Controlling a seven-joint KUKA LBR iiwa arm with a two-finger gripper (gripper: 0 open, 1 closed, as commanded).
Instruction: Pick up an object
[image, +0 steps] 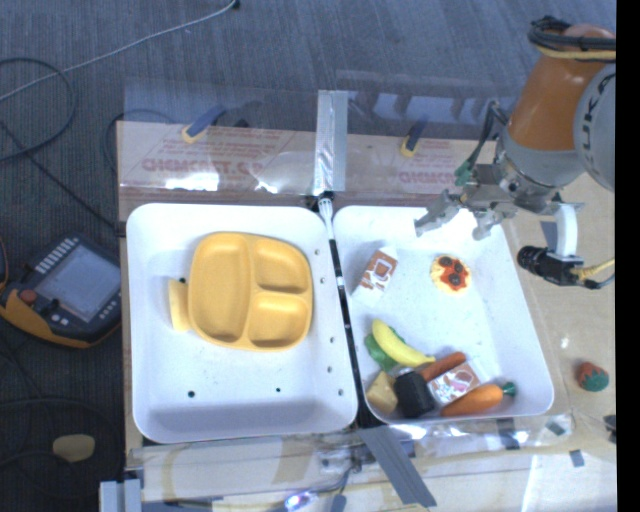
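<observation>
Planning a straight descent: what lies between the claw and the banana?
In the camera view, bare white bin floor separates the claw from the banana; a pizza toy sits beside that line.

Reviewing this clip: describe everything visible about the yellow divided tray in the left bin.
The yellow tray looks like smooth moulded plastic, rounded at the corners, with three compartments: one large on its left, two smaller on its right. It lies flat, slightly askew, near the middle of the left bin. A pale yellow piece pokes out from under its left edge. Nothing lies in its compartments.
</observation>
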